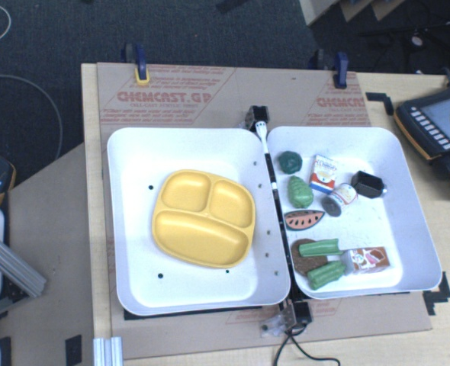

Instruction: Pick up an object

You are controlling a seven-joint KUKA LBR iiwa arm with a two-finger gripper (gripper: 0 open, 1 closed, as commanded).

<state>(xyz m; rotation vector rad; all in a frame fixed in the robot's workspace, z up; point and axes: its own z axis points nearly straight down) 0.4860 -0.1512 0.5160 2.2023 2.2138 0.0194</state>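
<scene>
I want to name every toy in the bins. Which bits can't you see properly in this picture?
- Brown round piece, camera view: two green sticks lie across it, hiding part.
- Small flat carton, camera view: print too small to read.
- Black device beside the right bin: cut off by the picture's edge.

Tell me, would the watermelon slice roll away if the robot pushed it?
Probably not: the watermelon slice lies flat in the right bin, so it would likely slide. It looks like a stiff, light toy. Its low profile may make gripping tricky.
</scene>
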